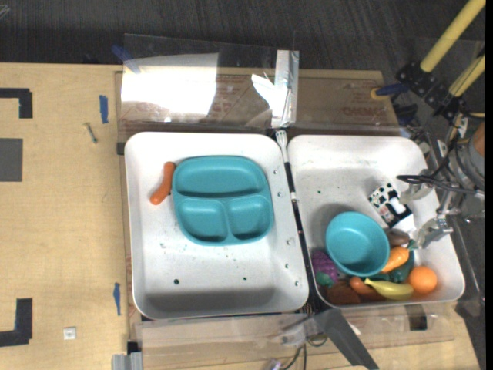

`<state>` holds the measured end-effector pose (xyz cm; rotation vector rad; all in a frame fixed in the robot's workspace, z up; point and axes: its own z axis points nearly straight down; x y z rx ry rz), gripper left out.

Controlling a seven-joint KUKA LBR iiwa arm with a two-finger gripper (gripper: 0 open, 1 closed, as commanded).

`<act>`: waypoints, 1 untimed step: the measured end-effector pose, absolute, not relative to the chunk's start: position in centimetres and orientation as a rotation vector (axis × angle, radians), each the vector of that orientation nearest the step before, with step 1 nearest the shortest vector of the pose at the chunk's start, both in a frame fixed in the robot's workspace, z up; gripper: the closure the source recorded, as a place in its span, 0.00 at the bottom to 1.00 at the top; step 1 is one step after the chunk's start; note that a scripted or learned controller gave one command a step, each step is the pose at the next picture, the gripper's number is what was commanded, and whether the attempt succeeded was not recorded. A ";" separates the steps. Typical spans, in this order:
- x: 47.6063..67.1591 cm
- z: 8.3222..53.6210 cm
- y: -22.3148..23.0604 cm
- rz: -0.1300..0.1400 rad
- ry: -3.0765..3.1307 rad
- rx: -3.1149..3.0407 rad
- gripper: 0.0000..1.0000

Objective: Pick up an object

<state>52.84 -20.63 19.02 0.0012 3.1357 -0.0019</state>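
While the bench (54, 230) carries two white bins side by side, the left bin (208, 284) holds a teal divided tray (222, 197) with an orange carrot (162, 183) lying just beside its left edge. Next to it, the right bin (339, 160) has its things crowded into the near right corner: a teal bowl (356, 242), tilted, with a purple bunch of grapes (324, 264) touching its left side, a yellow banana (390, 287) below it, and an orange fruit (423, 280) just right of the banana. Near the bowl's upper right lies a small black-and-white toy (387, 202). At the bin's right rim stands the gripper (437, 228); whether its fingers are open or closed, I cannot tell.
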 end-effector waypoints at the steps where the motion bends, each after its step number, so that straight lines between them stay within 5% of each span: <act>1: 49.4 11.0 -20.9 -0.018 3.113 -0.052 0.00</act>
